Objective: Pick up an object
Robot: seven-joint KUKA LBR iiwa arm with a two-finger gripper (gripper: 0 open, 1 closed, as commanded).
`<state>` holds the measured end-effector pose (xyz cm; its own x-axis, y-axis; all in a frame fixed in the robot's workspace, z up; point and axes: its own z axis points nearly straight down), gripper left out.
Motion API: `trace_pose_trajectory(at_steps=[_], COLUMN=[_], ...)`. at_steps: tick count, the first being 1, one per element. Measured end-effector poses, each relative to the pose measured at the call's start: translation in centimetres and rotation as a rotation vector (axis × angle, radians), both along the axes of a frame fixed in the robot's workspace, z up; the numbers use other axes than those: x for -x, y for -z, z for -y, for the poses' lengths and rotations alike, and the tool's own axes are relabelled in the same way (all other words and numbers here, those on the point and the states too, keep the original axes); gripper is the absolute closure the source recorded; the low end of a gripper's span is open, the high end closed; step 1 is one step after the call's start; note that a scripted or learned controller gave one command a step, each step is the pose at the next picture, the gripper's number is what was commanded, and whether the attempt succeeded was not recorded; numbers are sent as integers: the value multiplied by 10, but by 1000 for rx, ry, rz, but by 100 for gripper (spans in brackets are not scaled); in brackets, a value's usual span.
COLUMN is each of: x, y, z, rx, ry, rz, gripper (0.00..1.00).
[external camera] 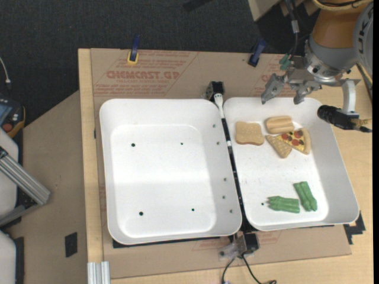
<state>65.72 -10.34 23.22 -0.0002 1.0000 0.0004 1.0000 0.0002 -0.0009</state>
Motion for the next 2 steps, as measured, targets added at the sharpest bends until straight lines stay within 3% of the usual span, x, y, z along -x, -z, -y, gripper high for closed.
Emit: trace_pose_trajectory(at_steps=[1, 2], x=[32, 89], y=[-101, -173], z=[-9, -22], rx=[2, 1], ry=[-2, -2], rz=[14, 12], gripper=[0, 0])
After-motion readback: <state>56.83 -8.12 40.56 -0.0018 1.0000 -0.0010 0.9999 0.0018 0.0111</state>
